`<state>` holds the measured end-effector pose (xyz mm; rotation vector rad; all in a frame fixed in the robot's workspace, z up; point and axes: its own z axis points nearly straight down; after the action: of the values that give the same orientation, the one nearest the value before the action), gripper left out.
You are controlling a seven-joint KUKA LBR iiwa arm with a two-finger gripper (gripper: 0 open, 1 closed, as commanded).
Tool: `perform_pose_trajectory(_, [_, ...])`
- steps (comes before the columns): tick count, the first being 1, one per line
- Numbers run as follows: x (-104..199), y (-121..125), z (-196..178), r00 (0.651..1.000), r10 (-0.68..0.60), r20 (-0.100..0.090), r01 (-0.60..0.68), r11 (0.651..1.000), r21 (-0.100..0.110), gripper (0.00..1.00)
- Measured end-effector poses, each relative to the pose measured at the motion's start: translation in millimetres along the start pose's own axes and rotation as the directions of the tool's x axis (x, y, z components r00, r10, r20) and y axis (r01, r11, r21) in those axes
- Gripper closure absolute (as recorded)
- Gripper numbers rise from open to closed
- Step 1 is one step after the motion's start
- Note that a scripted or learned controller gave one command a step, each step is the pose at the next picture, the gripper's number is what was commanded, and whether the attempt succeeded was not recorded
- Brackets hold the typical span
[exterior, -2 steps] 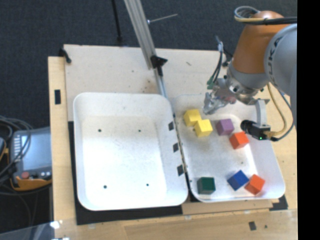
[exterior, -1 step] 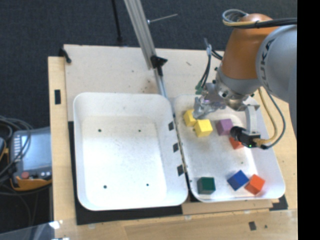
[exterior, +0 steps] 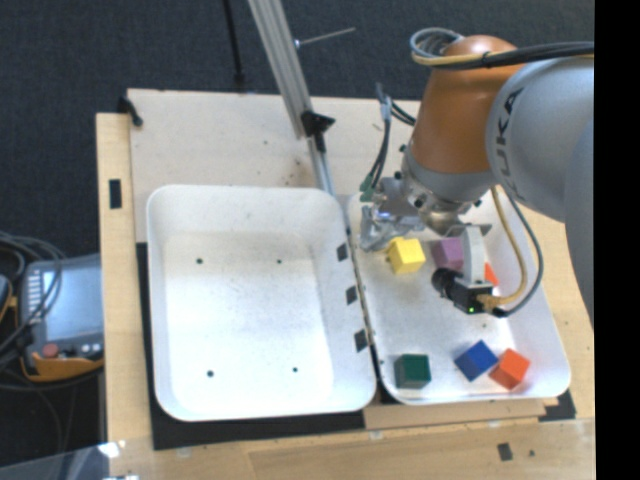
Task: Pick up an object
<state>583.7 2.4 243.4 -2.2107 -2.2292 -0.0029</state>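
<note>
- You are at the approach step: the jaws (exterior: 392, 230) sit low in the right shallow white plastic bin (exterior: 545, 353), near its left wall, with nothing seen between them.
- A small yellow cube (exterior: 406, 255) lies just beside the jaws, slightly below and right of them; a pale purple block (exterior: 450, 252) sits further right.
- A dark green cube (exterior: 411, 370), a blue cube (exterior: 476, 359) and an orange cube (exterior: 511, 368) lie well below the jaws.
- You cannot tell whether the jaws are apart or together; the wrist hides them.
- The next move likely calls for centring over the yellow cube before closing.
</note>
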Motion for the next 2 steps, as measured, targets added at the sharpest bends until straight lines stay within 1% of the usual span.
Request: perform_pose_trajectory(2, [87,-44,18,1.000,0.002,0.002,-0.002,1.000,0.001,1.00])
